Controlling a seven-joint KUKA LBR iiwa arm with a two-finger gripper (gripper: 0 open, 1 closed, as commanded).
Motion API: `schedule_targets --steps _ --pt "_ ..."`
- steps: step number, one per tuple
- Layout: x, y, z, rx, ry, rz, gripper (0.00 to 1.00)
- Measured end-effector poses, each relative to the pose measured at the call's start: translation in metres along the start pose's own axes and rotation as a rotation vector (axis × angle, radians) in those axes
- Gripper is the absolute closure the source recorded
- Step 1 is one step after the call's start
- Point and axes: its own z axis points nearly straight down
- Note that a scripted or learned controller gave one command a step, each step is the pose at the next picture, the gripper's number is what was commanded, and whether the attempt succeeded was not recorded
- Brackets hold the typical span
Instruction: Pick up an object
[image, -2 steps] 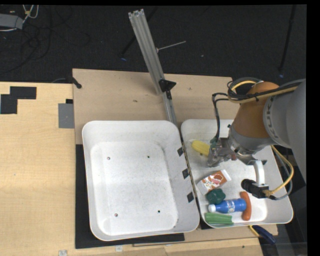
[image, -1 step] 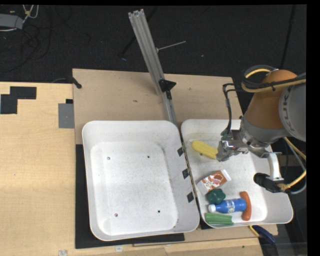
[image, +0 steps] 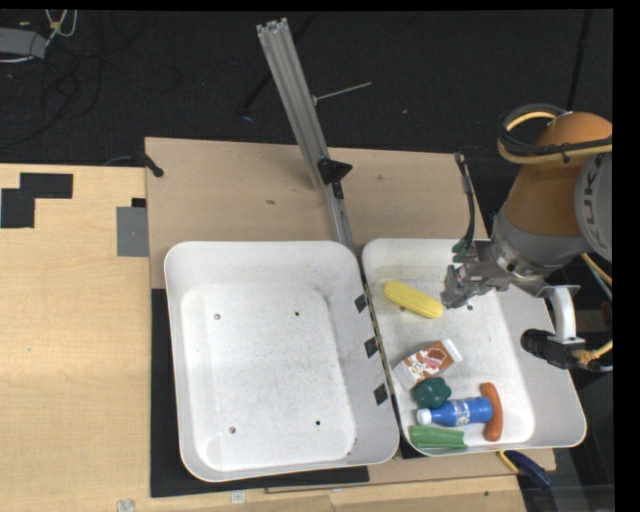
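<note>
Fingers of the hand (image: 458, 292) too dark to judge, poised beside the yellow corn (image: 413, 299).

No readable text, number or sign anywhere in view. Red-and-white packet (image: 430, 361), below and left of the gripper (image: 458, 290), carries printed markings, too small and blurred to read. Blue bottle (image: 458, 411), further below the gripper, has a white cap and shows no legible label. Nothing legible on the white bins (image: 200, 262).
</note>
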Motion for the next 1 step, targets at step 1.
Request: schedule_targets --steps 1 --pt "-0.0093 0.0053 -0.0486 -0.001 -0.001 0.000 1.00"
